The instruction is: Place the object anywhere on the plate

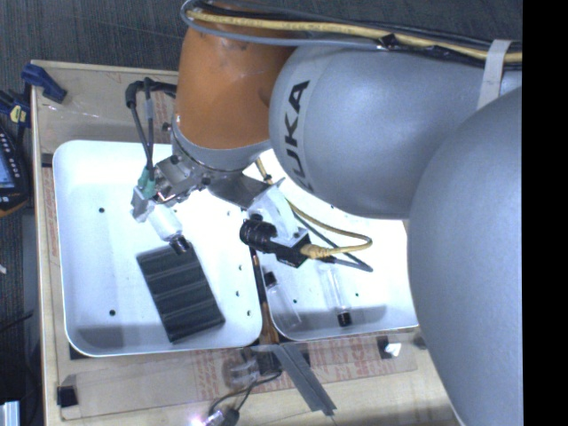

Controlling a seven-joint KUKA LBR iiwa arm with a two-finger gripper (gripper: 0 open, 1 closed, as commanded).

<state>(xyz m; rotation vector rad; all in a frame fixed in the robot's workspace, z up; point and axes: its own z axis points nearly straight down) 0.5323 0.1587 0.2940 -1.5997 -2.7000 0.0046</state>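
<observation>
Fingers (174, 240) state unclear, over one black ribbed object (179, 292) in left bin (80, 238); two bins.

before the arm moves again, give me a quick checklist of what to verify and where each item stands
1. Gripper over the left bin: ok, it hangs at the upper end of the dark ribbed block.
2. Block between the fingers: cannot tell, the wrist hides the contact.
3. Block lying flat on the bin floor: ok, it lies at a slant near the front wall.
4. Plate to place on: cannot tell, the arm covers much of the right bin.
5. Cables at the wrist free of the bin edges: ok, they hang loose over the right bin.
</observation>
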